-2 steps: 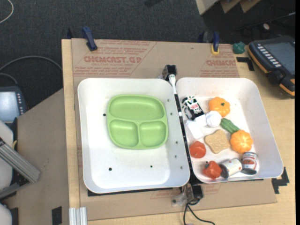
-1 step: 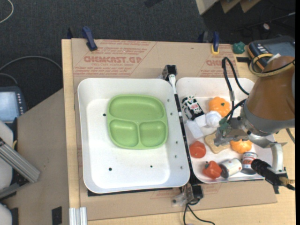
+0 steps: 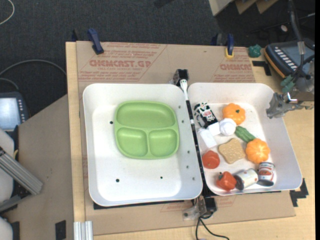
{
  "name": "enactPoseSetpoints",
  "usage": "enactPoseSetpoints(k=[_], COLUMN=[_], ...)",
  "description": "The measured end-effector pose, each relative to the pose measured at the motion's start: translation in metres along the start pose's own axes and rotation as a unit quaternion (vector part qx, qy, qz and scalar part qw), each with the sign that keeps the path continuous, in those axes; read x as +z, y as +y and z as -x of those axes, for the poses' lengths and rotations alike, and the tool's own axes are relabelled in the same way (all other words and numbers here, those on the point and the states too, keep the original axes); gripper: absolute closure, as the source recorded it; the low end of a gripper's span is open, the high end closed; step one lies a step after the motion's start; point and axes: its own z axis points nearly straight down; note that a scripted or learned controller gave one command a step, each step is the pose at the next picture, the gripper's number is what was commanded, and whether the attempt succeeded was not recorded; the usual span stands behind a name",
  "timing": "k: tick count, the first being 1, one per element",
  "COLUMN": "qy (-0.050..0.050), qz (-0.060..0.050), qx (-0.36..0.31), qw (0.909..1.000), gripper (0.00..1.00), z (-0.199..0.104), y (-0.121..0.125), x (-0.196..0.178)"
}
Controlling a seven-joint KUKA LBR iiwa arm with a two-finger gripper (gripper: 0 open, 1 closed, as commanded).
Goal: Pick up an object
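Left bin (image 3: pixel 100 149) holds a green divided plate (image 3: pixel 146 129). Board reads "CHEMCAST" twice, upside-down-ish. Right bin (image 3: pixel 287 149) is crowded: toast (image 3: pixel 231 151), oranges (image 3: pixel 257 150), tomato (image 3: pixel 211 159), can (image 3: pixel 266 173) touching neighbours, so a grab risks a pinch or knock. Hand (image 3: pixel 276 105) at the bin's right rim, holding nothing; opening: cannot tell.

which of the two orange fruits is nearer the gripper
The upper orange, beside the cow toy. It lies closer to the gripper at the bin's right edge than the lower orange by the bread.
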Motion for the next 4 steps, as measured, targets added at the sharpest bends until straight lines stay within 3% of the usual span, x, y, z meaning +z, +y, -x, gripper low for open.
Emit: enactPoseSetpoints(k=[1,2,3,4], qy=[-0.002,0.003,0.003,0.003], qz=[0.000,-0.011,-0.012,-0.011], qx=[0.002,-0.004,-0.005,-0.007], qw=[1.0000,0.9999,0.9999,0.9999], gripper=[1.00,1.00,1.00,1.00], z=[0.059,-0.016,-0.096,-0.215], y=[0.002,-0.005,-0.005,-0.006], x=[-0.179,-0.175,-0.175,-0.175])
